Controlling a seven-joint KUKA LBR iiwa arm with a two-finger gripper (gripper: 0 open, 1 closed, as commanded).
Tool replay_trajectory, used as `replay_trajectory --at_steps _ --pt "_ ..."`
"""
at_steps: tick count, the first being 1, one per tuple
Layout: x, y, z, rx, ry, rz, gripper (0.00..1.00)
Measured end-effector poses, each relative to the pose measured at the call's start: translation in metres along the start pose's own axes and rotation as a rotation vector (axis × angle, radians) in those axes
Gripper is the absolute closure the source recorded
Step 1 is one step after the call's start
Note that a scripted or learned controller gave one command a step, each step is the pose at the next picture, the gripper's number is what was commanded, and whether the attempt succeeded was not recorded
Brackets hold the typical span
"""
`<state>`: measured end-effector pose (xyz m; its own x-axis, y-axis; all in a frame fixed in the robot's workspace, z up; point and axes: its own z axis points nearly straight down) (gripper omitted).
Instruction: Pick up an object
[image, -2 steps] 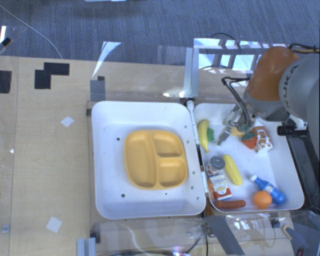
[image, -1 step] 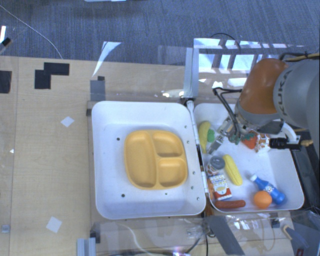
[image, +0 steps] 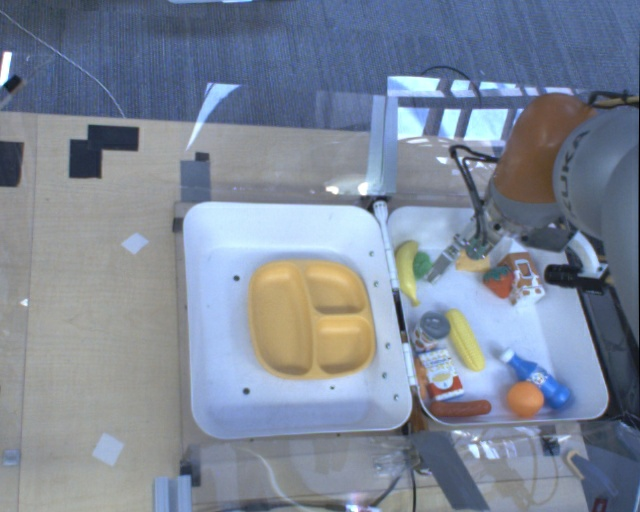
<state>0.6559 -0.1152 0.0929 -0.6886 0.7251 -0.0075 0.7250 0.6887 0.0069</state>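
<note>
The arm (image: 565, 160) reaches into the right bin (image: 590, 340); the left bin (image: 210, 300) holds a yellow tray (image: 310, 318). The gripper (image: 452, 258) hangs low beside a banana (image: 406, 270), apart from the corn (image: 464, 338) and orange (image: 524, 399); jaw opening cannot be told.

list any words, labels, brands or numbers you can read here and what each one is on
No text reads clearly enough to quote.
Orange carton in the right bin: printed front, too blurred to read.
Red and white carton: print too small to read.
Blue bottle: white label patch, no legible letters.
Yellow divided tray in the left bin: no markings.
</note>
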Motion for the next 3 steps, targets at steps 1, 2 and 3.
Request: replay_trajectory --at_steps 1,2,3 --pt "0.038 0.0 0.004 -0.001 0.001 0.025 0.0" --pt "0.035 0.003 -0.01 -0.009 -0.01 0.022 1.0" --pt "0.064 0.06 -0.121 -0.006 -0.002 0.209 1.0"
